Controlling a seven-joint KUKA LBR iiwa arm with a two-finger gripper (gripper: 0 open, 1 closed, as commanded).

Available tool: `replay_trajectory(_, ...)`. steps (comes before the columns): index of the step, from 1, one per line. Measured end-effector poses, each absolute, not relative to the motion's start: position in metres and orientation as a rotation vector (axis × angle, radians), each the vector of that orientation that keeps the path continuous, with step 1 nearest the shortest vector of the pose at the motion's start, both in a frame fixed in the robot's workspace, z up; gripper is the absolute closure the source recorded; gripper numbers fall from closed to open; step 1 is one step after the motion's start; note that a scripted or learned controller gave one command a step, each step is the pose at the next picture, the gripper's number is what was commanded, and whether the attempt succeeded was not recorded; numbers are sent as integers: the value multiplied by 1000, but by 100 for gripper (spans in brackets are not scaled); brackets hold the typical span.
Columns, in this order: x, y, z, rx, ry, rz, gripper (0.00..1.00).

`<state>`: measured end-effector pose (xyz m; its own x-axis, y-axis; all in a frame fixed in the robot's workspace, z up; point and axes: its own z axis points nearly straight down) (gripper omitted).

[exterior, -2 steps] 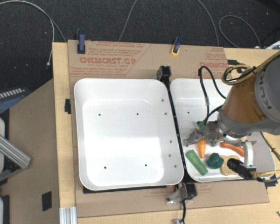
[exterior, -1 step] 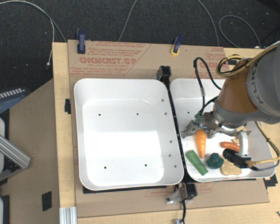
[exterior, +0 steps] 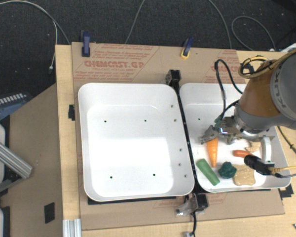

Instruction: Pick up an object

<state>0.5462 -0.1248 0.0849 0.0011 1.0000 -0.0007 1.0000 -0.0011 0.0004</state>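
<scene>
Metal-fingered, the claw (exterior: 216, 135) hangs low over the right bin (exterior: 197, 102), its fingers spread apart with nothing between them. Just below its tips lies an orange carrot (exterior: 212, 151), pointing toward the near rim. Beside the carrot's lower end rests a green cylinder (exterior: 207, 172), laid aslant, and near that a dark teal lump (exterior: 227, 170). Further right sits a tan cookie-like piece (exterior: 244, 177), with a small red-orange piece (exterior: 240, 153) above it, partly hidden by a black cable. An orange band (exterior: 256, 95) wraps the arm above the wrist. Left of all this stands the left bin (exterior: 89, 132), and both bins sit on the cardboard-covered bench (exterior: 113, 60).
</scene>
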Motion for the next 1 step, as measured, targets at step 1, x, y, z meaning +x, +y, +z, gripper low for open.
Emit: replay_trajectory(1, 523, -102, 85, 2221, 2223, 0, 0)
